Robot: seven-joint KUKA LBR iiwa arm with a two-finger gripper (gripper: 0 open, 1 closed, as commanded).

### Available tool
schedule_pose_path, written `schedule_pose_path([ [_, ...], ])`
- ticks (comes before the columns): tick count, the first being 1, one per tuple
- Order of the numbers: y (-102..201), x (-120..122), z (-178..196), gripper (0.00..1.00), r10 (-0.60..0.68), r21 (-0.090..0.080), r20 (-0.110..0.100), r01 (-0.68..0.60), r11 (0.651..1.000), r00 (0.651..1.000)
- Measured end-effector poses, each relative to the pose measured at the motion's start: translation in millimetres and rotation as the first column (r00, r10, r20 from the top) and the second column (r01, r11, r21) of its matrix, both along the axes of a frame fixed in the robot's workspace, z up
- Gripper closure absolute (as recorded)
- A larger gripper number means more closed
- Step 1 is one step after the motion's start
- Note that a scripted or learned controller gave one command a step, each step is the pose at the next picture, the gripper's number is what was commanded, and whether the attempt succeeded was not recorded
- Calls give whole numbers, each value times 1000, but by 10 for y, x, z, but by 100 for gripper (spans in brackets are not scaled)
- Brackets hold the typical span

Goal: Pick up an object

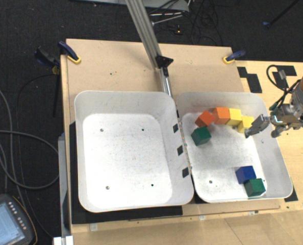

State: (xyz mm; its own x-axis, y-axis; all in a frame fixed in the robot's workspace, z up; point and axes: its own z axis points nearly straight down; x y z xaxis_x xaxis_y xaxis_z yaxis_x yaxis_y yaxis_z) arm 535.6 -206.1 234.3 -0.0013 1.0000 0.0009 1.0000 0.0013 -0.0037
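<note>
The right bin (224, 160) holds several blocks. A red-orange block (206, 118), an orange block (223, 115) and two yellow blocks (235, 116) (246, 122) form an arc near its far side. A green block (201, 136) lies just in front of the red-orange one. Near the front right corner sit a blue block (245, 173) and another green block (255, 187), touching. My gripper (268, 128) hangs over the bin's right edge, open, with nothing between its fingers. Its left finger (255, 128) is right beside the outer yellow block.
The left bin (126, 147) stands beside the right one. A slanted metal pole (144, 27) runs down to the gap between the bins. Blue clamps (69, 51) (235, 56) grip the board's far corners. Cables lie right of the bench.
</note>
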Motion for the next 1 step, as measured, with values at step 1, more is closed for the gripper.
schedule_pose_path([
  [1,-1,9,22,0,0,-1,4,0,1000,1000],
])
